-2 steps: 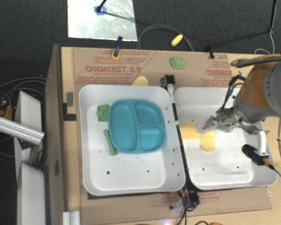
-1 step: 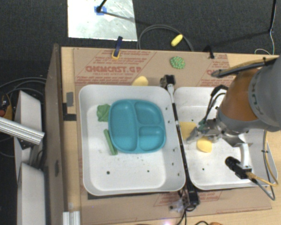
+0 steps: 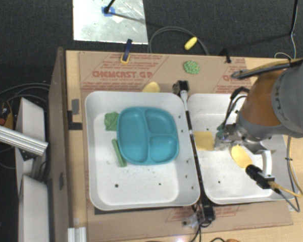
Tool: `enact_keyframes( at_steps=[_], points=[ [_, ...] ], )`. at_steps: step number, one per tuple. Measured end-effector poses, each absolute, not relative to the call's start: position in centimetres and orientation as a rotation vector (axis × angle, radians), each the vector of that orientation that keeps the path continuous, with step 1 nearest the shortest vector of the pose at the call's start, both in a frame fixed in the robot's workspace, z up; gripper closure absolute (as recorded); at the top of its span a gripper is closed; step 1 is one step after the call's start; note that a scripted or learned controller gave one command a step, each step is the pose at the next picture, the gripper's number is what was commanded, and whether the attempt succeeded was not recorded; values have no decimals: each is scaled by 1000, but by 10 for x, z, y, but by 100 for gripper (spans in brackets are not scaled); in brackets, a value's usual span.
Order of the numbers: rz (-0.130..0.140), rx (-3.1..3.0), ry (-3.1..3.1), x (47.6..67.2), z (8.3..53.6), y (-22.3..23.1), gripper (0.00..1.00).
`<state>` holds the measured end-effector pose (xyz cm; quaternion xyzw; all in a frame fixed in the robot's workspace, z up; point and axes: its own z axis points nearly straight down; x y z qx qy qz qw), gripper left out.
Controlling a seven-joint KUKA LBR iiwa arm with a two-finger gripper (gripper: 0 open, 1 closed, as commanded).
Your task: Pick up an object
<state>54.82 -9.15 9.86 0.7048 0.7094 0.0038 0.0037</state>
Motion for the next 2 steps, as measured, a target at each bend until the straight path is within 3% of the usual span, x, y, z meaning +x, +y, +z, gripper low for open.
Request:
enact_keyframes(
  at_steps=[1,2],
  points=[
    [5,2217,2211,536,191,-148,100],
    [3,2213,2223,577,170,-168,100]
  ],
)
